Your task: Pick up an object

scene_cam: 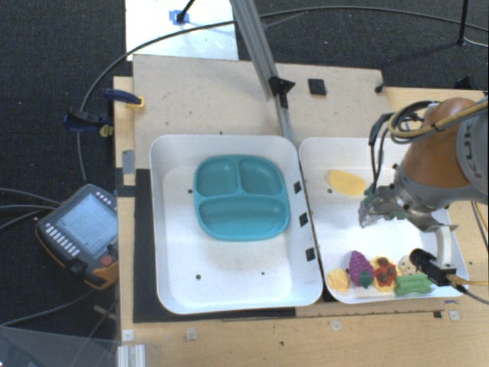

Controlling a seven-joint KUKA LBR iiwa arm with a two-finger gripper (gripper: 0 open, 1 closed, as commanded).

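My gripper [372, 211] hangs over the middle of the right bin [325, 228], pointing down and left from the orange-banded wrist. A flat yellow piece [346, 182] lies just up and left of it, apart from it. Along the bin's near edge lie a small yellow item [338, 280], a purple grape bunch [359, 268], an orange-red item [383, 273] and a green item [413, 284]. I see nothing held under the gripper.
A teal divided plate [241, 197] sits in the left bin [176, 274]. A grey pole [260, 48] slants down to the bins' shared back corner. A black cable part [428, 266] of the arm overhangs the near-right toys. A teach pendant [80, 232] lies off the bench's left side.
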